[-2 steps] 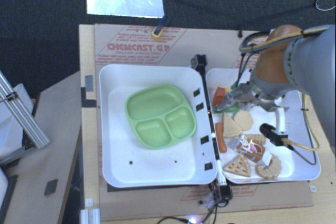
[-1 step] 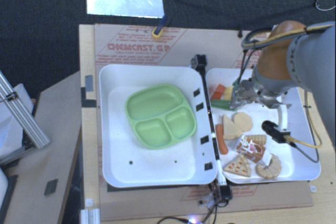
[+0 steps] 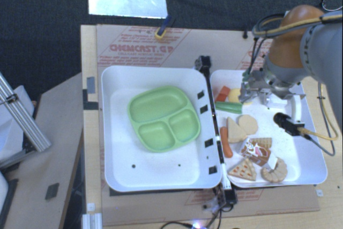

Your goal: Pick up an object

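Observation:
The right white bin (image 3: 311,166) holds several toy foods: a red piece (image 3: 222,93) and a yellow piece (image 3: 234,95) at its far left, a green strip (image 3: 229,107), a tan heart-shaped cookie (image 3: 241,127), an orange carrot stick (image 3: 225,142), a small printed packet (image 3: 256,150), a waffle wedge (image 3: 243,170) and a tan pastry (image 3: 275,171). My gripper (image 3: 255,96) hangs over the bin's far left part, just right of the yellow piece and above the green strip. I see nothing between its fingers.
The left white bin (image 3: 115,169) holds a light green divided tray (image 3: 163,118). A black clip strip (image 3: 209,115) runs between the bins. The arm (image 3: 292,45) enters from the right, with cables trailing over the right bin. A metal rail (image 3: 21,120) lies at far left.

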You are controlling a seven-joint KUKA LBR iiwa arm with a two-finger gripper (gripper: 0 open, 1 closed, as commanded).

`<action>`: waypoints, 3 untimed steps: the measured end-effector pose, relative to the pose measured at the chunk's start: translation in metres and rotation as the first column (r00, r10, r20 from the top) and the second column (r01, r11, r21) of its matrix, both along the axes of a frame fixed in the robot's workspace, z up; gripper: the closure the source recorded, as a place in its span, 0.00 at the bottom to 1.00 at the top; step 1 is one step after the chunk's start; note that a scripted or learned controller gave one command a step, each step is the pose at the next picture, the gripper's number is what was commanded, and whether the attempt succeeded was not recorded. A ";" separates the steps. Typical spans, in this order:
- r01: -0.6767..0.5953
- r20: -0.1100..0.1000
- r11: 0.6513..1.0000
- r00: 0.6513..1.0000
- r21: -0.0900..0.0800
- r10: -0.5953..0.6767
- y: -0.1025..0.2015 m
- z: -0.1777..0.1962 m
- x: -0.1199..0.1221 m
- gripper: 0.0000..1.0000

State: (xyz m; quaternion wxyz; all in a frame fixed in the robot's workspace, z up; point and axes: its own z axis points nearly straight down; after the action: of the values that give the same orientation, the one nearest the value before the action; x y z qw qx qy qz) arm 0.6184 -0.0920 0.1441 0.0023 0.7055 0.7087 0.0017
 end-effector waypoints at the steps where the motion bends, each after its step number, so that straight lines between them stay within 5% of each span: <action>1: 0.000 0.001 1.000 1.000 0.000 0.000 -0.004 0.045 0.005 1.00; 2: -0.001 0.000 1.000 1.000 0.000 0.001 -0.004 0.083 0.006 1.00; 3: -0.006 -0.003 1.000 1.000 0.003 0.006 0.057 0.076 0.019 1.00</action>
State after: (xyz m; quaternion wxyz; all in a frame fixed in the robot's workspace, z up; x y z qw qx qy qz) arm 0.6369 -0.0348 0.2201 0.0004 0.7033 0.7109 0.0019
